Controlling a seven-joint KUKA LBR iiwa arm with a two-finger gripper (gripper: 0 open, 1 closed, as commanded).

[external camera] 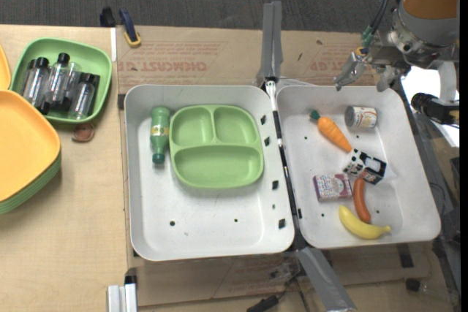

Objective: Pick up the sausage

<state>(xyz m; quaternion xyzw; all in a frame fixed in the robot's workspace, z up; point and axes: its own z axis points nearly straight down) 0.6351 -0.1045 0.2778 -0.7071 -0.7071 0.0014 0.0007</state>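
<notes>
Where the table carries two white bins side by side, we list the contents in turn. Right bin [417, 179]: the sausage [361, 199], reddish-orange, lies toward 5 o'clock of the bin's middle, running roughly from 12 to 6, untouched. A banana [363, 224] lies just at its 6 o'clock end, and a small pink-and-white carton [332, 186] sits just beside it at 9 o'clock. A black-and-white packet [365, 165] rests at the sausage's 12 o'clock end, touching or slightly overlapping it. A carrot [333, 131] with a green top lies at 11 o'clock of the bin's middle, and a small can [362, 117] lies on its side near the 12 o'clock wall.

Left bin [146, 215]: a green divided plate [216, 146] sits in the upper half, with a green bottle [159, 134] just beside it at 9 o'clock.

We find the jaws [370, 71] above the right bin's 1 o'clock corner, well apart from the sausage. They stand wide, splayed toward 7 and 5 o'clock, with nothing between them.

Outside the bins, at 9 o'clock on the table: a green tray of dark-capped bottles [62, 80] and a stack of orange plates [25, 150].
</notes>
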